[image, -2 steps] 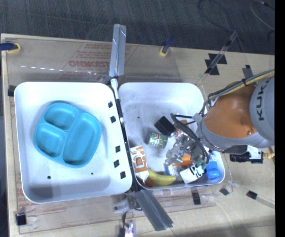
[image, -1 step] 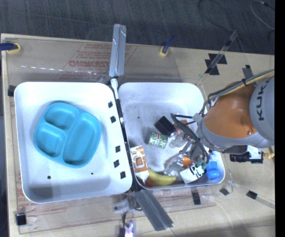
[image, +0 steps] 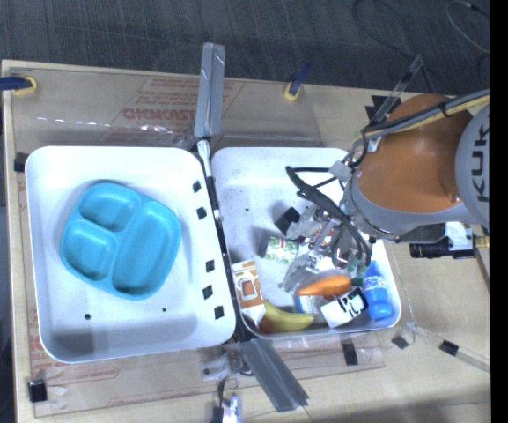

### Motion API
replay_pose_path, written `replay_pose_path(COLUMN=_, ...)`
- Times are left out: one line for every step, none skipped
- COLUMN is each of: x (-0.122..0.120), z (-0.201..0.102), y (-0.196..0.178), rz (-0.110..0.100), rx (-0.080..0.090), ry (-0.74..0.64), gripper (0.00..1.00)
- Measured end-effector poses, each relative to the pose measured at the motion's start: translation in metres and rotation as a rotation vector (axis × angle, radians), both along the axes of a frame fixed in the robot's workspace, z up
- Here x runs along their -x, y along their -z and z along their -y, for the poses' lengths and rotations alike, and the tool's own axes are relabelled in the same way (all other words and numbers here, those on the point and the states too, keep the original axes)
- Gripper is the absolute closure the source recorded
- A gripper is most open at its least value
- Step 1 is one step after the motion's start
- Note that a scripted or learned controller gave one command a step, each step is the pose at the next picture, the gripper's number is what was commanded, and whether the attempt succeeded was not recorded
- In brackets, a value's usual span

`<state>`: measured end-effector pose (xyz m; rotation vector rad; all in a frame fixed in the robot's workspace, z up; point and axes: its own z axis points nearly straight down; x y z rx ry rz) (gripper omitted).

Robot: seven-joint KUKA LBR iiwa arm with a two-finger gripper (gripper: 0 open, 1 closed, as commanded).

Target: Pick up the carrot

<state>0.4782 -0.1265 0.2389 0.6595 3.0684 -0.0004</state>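
In the lower right of the frame, the carrot (image: 326, 285) is lying among clutter in the right bin (image: 236, 170), just above a banana (image: 285, 319). The gripper (image: 311, 258) is hovering over it; I cannot tell its finger spread. The carrot is probably light, stiff and smooth; grasping across its thick middle looks best.
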Motion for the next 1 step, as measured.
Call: replay_pose_path(x=0.0004, z=0.0771, y=0.0373, rz=-0.004, rx=0.000, ry=0.058, gripper=0.00)
